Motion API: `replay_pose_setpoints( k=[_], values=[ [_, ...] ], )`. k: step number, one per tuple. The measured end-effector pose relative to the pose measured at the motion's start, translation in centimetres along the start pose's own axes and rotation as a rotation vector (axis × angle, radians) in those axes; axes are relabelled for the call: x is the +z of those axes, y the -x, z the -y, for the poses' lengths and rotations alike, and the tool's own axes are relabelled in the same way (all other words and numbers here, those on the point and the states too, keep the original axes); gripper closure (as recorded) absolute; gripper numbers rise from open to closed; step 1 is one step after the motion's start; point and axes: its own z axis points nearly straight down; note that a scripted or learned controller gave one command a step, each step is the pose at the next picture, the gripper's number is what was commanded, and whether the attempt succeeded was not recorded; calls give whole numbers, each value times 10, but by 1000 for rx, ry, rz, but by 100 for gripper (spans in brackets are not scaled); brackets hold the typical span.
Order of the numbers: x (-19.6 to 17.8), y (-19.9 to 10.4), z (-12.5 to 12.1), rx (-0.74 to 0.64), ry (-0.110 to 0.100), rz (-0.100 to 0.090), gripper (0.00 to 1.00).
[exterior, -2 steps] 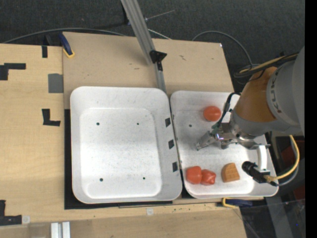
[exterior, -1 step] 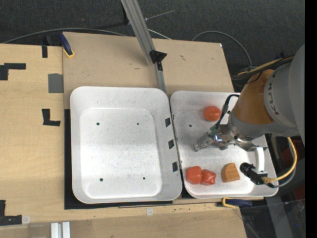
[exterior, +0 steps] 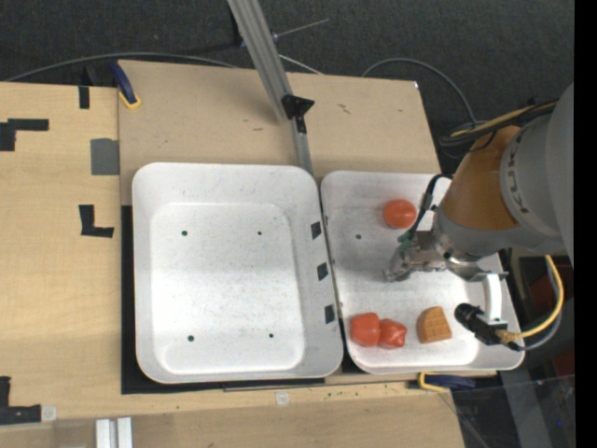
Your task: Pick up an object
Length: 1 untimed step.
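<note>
Objects for the pick all lie in the right bin point(exterior: 373, 189): an orange ball point(exterior: 399, 214) toward its far side, and along its near edge a red block point(exterior: 365, 329) touching a smaller red piece point(exterior: 392, 334), with a tan, biscuit-like block point(exterior: 434, 325) just to their right. None of them sits between the fingers, so nothing is held.

Pincer point(exterior: 403, 267) hangs low over the bare middle of that bin, roughly between the ball and the near row. Its tip is small and dark against the white floor, and I cannot tell whether it is spread or pressed together. From it, the ball lies on the far side, close by and almost straight across; the tan block lies on the near side and slightly right, the red pair on the near side and slightly left. The ball looks the nearest candidate, so the coming move probably turns on a short shift toward the far side before closing. Round and smooth, it could roll away from a grip that lands off centre.

Grey arm with its orange band point(exterior: 480, 189) enters from the right. The left bin point(exterior: 149, 250) sits beside the right one on the desk point(exterior: 215, 110), and a grey metal bar point(exterior: 266, 49) slants in from the far edge
</note>
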Motion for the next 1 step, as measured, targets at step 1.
replay_pose_setpoints(
  k=[1],
  values=[
    [-55, -4, -10, 0, 5, 1, 100]
  ],
)
